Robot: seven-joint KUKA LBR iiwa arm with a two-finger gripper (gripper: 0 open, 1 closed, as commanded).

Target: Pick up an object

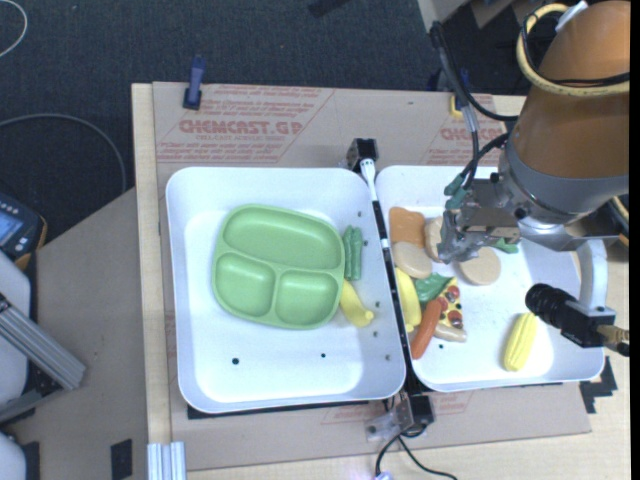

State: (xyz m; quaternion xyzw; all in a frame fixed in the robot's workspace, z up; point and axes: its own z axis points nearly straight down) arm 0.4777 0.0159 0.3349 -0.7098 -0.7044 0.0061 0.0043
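The claw (455, 246) hangs low in the right bin (560, 368), just beside the bread (413, 260), probably to grasp it; its state I cannot tell.

Red "CHEMCAST G P" lettering on the brown board (240, 118)

A paper-covered bench (250, 118) bears two white bins, left (200, 298) and right (560, 358), touching side by side.
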